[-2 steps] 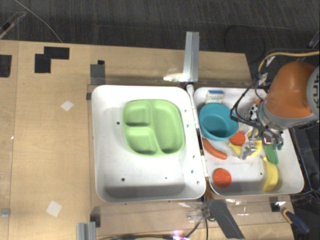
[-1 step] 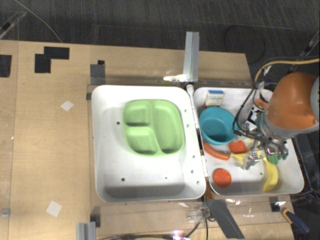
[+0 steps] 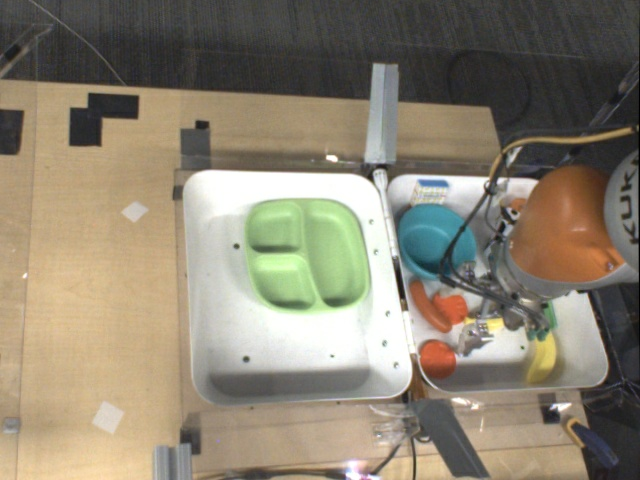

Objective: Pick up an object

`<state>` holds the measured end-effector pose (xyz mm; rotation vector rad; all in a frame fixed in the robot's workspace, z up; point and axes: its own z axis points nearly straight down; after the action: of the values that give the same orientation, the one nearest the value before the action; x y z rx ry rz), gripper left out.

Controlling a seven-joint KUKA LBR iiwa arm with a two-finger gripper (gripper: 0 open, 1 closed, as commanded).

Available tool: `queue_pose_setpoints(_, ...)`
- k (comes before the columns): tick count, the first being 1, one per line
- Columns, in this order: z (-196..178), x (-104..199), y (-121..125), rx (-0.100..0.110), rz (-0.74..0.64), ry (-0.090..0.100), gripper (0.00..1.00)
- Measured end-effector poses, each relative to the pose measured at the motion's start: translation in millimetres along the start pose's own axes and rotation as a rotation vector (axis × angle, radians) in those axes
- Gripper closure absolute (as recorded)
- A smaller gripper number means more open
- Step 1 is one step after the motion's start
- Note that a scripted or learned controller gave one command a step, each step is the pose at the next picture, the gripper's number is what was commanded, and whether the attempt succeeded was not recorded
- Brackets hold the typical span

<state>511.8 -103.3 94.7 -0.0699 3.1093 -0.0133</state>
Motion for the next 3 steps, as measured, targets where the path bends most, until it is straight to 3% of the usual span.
queue_pose_setpoints(2, 0, 14, 11, -0.004, 0.153, -0.004, 0.00)
queue_pose_setpoints(3, 2, -20, -12, -0.008, -0.318, 0.011, 0.00)
